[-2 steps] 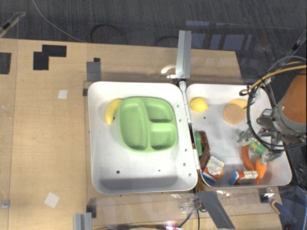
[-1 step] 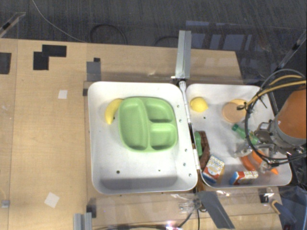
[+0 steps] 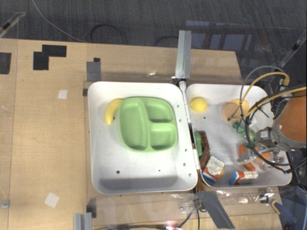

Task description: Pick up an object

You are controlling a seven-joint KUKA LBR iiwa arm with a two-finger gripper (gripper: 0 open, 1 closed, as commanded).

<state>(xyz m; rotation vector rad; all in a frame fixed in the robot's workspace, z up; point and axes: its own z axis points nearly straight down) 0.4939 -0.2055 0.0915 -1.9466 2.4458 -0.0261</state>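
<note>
My gripper hangs low over the right bin, near its right side, under the orange band of the arm and a tangle of cables. Small orange-red pieces lie right at it; whether it touches them is unclear. A small carton lies just below it and another carton stands to the lower left. A yellow lemon rests at the bin's top left. A tan round object sits at the top. A brown and green item lies along the left wall.
The left bin holds a green divided plate with a banana by its left rim. A metal post stands behind the divider between the bins. Cables loop above the right bin's far corner.
</note>
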